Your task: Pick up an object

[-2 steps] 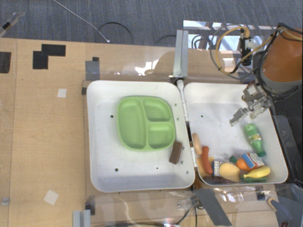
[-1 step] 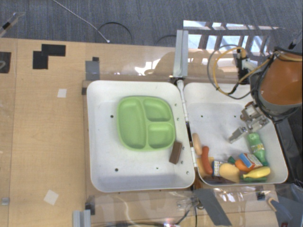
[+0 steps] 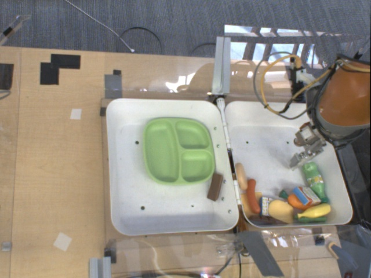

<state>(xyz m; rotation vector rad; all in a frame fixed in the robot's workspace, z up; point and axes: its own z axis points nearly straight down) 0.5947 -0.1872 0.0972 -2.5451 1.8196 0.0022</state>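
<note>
We hang our gripper [image 3: 302, 153] over the right bin [image 3: 261, 141], just above the green bottle [image 3: 313, 177], since toys crowd that corner; we cannot tell its state

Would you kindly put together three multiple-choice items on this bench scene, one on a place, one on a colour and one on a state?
1. Where does the small brown block lie?
A. In the left bin, beside the divided plate
B. In the right bin among the toys
C. On the wooden bench

2. What colour is the divided plate?
A. Blue
B. Light green
C. Red

3. How do the toys in the right bin lie?
A. Spread evenly across the floor
B. Stacked in the far corner
C. Crowded along the near edge

Answers: 1 A, the block sits by the plate's near right corner in the left bin. 2 B, the plate is pale green. 3 C, the toy pile hugs the near wall.
</note>
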